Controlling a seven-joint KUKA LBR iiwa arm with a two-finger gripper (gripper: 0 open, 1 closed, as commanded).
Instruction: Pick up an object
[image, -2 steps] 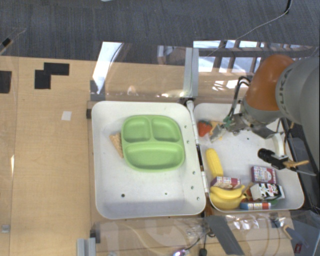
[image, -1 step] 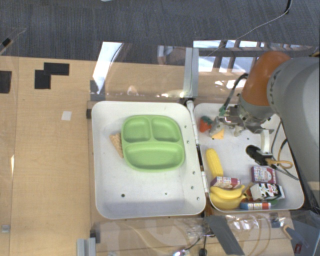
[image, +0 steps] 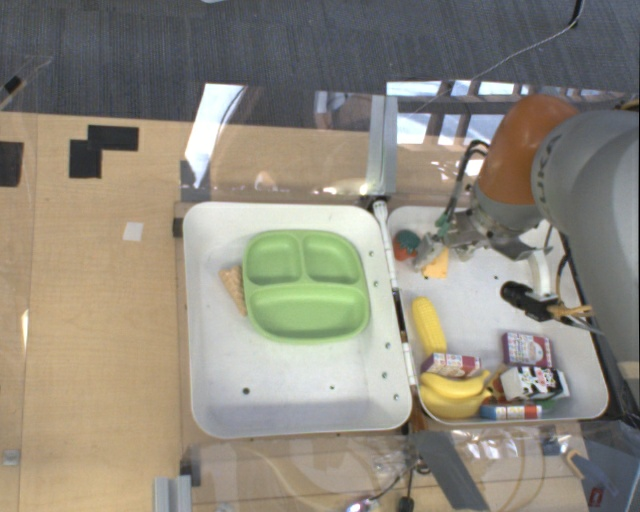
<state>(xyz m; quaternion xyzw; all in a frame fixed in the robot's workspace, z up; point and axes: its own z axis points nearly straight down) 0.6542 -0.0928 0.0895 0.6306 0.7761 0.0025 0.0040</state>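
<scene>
My gripper (image: 441, 243) is low over the far left part of the right bin (image: 590, 352), reaching in from the right under the grey arm with its orange band. Just below it lies a small yellow-orange wedge (image: 436, 266), and a teal and red toy (image: 407, 243) sits to its left; whether the gripper touches either I cannot tell. Nearer the front of this bin are a yellow corn cob (image: 428, 325), a banana (image: 455, 393), a small carton (image: 456, 362), a purple box (image: 527, 348), a black-and-white carton (image: 531, 382) and a marker (image: 516, 410).
The left bin (image: 210, 390) holds a green divided plate (image: 303, 285) with a tan waffle piece (image: 234, 288) against its left side. A raised divider (image: 393, 300) separates the bins. Clear panels stand along the far side.
</scene>
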